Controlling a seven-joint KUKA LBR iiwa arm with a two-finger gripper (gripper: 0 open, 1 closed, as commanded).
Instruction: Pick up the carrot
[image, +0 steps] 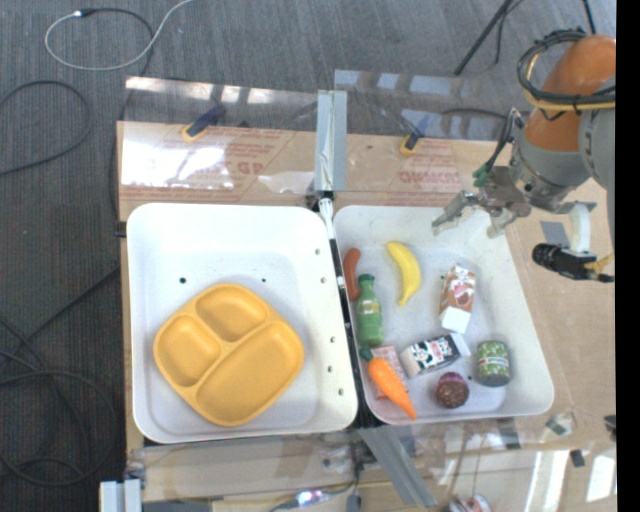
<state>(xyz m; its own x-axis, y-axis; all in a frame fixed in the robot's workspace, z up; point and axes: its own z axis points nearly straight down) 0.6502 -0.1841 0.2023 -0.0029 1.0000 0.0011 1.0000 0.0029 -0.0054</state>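
Bench (150, 160) w/ two white bins side by side. Left bin (170, 235) holds a yellow tray (228, 352), three compartments, sitting well left of the jaws and lower in view. Right bin (525, 330) holds the small stuff, all below the jaws in view.

Arm (570, 100) comes in from the right, grey w/ orange band, hanging over the top right corner of the right bin. Gripper (480, 215) sits at that bin's upper edge; jaws spread wide, nothing between them.

Items in right bin, approx big to small:
- Banana (404, 271), yellow, below and left of the jaws, nearest thing to them but still apart.
- Green bottle (370, 310), lying near the bin's left wall, further left and lower than the banana.
- Carton (458, 297), white/brown, almost straight below the jaws, tilted.
- Carrot (390, 386), orange, lying at the bin's bottom left, tip pointing to the lower right. Well apart from the jaws, diagonally across the bin from them, down and left. Its top end is just beside the bottle's base; untouched.
- Box (432, 353) w/ black/white print, just right of the carrot.
- Sausage (351, 270), red-brown, along the left wall, above the bottle.
- Green can (492, 362), far below the jaws.
- Dark red round item (452, 391), beside the can, can't tell what it is.
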